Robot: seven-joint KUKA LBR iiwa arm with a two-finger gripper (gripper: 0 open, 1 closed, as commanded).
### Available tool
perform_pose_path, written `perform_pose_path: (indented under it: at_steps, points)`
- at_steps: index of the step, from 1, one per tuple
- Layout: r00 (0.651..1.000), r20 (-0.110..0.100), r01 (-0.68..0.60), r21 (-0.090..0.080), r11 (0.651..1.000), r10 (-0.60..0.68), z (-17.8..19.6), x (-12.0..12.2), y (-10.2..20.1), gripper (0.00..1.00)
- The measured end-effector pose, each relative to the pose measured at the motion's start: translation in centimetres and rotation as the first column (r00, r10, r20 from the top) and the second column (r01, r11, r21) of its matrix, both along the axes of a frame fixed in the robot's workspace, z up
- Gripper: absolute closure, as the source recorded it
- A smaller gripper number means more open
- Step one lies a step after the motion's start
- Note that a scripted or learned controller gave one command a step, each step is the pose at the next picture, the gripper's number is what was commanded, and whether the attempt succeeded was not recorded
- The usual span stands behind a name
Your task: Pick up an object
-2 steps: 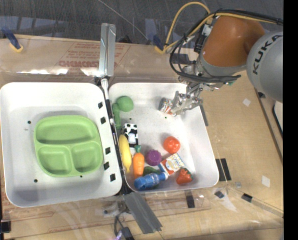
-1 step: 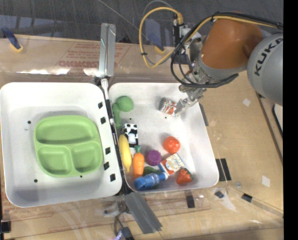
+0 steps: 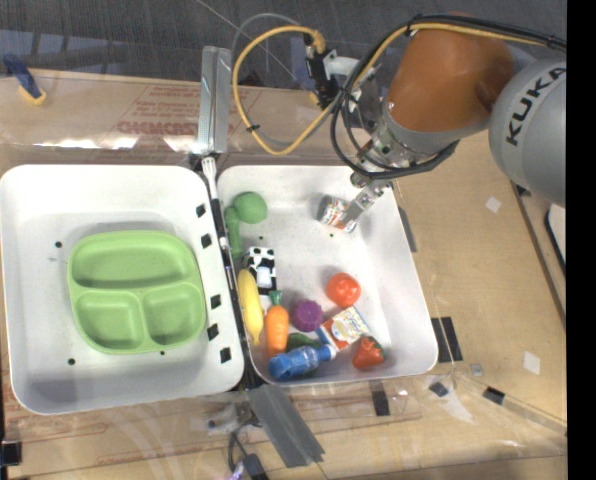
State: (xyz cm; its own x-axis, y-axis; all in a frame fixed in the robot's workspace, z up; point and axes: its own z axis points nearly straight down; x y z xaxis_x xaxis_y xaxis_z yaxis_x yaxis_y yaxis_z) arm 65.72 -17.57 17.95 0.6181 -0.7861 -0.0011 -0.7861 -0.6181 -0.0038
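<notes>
A small silver-wrapped packet (image 3: 335,213) sits in the upper part of the right bin (image 3: 403,268), just right of the frame's centre, and the gripper (image 3: 363,200) is right at it, its pale fingers slanting down from the upper right so that their tips meet the packet's right edge. Whether the fingers are clenched or spread cannot be told from this angle, and nothing shows the packet lying between them. Above the gripper, the grey arm with its orange band (image 3: 443,73) fills the upper right of the frame, with black and yellow cables looping beside it. Lower in the same bin, the other things crowd toward the bottom left: a green rounded toy (image 3: 246,208) near the bin's upper left corner, a black-and-white piece (image 3: 262,265) below it, a yellow banana (image 3: 249,305), an orange carrot (image 3: 276,328), a purple ball (image 3: 307,315), a blue bottle (image 3: 298,362), a small printed carton (image 3: 346,325), an orange-red ball (image 3: 343,289) and a red strawberry-like piece (image 3: 369,351). The left bin (image 3: 28,218), in the left half of the frame, bears a green plate (image 3: 136,291) with 3 compartments. Both bins stand on the bench (image 3: 478,258).
</notes>
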Motion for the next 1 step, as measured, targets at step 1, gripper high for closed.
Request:
perform_pose_path:
  at_steps: [1]
  points:
    - [0.924, 0.005, -0.383, -0.001, 0.924, 0.383, 3.51, 0.1, 2.87, 1.0]
